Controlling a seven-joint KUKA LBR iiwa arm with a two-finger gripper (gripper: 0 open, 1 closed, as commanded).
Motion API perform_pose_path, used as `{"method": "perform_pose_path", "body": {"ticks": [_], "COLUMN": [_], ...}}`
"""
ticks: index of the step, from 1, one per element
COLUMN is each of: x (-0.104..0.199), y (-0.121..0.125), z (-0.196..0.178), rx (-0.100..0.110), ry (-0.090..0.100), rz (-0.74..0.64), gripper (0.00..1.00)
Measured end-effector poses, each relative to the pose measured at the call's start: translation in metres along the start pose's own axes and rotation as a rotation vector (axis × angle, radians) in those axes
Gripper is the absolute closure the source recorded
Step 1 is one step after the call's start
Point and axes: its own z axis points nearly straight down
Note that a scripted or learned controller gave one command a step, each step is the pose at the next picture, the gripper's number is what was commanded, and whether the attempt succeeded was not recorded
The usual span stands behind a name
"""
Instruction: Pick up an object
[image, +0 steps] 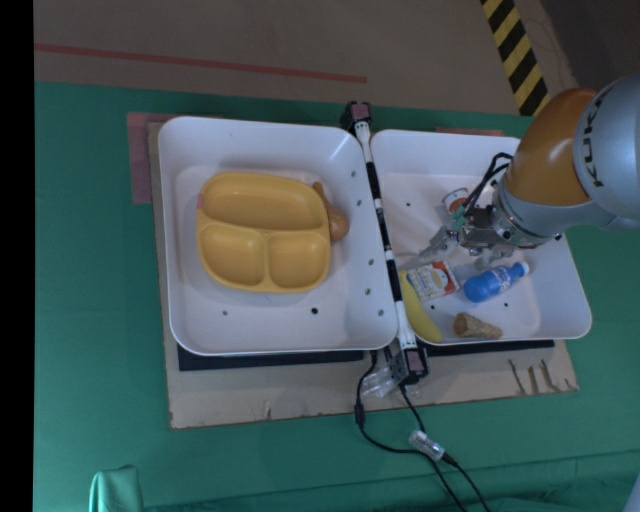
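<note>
Hovering low over the right shallow white plastic bin (560, 310), the two-finger gripper (438, 247) with prongs spread apart, nothing between them. Just at 6 o'clock of the tips, a small flat white-and-orange snack packet (432, 280), probably the target. At 3 o'clock of that, a blue plastic bottle (494, 282); at 7 o'clock, a yellow banana (420, 315) against the wall. Left bin: yellow divided plastic tray (264, 243), likely mere clutter.

Claw (436, 247) above snack pouch (432, 281) (right bin (560, 300))

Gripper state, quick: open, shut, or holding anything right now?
Gripper: fingers spread open, nothing between them, poised over the right bin just above the small carton.
</note>
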Motion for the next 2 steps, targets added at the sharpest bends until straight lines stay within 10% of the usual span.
{"method": "perform_pose_path", "body": {"ticks": [1,2], "x": [-0.0041,-0.0039], "y": [0.003,0.003], "z": [-0.0152,-0.0151], "rx": [-0.015,-0.014], "ry": [-0.006,-0.005], "rz": [0.009,0.009], "gripper": [1.0,0.0]}}
